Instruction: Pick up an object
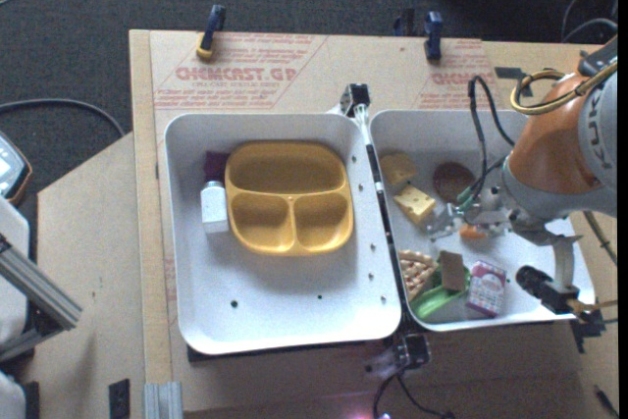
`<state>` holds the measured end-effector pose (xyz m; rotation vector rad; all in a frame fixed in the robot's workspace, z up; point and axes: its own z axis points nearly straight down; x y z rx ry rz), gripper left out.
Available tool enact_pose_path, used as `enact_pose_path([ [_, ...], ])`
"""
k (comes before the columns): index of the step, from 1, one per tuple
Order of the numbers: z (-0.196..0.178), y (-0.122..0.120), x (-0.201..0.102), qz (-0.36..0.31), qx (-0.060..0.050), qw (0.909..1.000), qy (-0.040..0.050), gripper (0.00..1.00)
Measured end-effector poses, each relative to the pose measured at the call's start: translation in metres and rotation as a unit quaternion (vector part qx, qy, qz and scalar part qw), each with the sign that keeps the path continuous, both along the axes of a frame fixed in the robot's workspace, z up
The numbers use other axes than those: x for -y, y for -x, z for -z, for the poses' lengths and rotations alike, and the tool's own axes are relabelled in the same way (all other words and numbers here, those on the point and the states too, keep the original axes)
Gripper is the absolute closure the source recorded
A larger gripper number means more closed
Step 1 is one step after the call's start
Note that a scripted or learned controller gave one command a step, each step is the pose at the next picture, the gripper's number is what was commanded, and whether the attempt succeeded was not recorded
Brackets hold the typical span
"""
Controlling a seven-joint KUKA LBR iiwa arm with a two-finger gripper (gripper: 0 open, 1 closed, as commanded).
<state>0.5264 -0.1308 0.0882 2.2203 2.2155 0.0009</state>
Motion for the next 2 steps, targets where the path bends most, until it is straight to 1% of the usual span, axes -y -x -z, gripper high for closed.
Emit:
enact_pose_path([
  [1, -0.013, -0.002, 0.002, 0.001, 0.006, 1.0000, 0.0032, 1.00],
  [2, -0.075, -0.006, -0.004, -0.002, 0.002, 1.0000, -0.0005, 1.00],
])
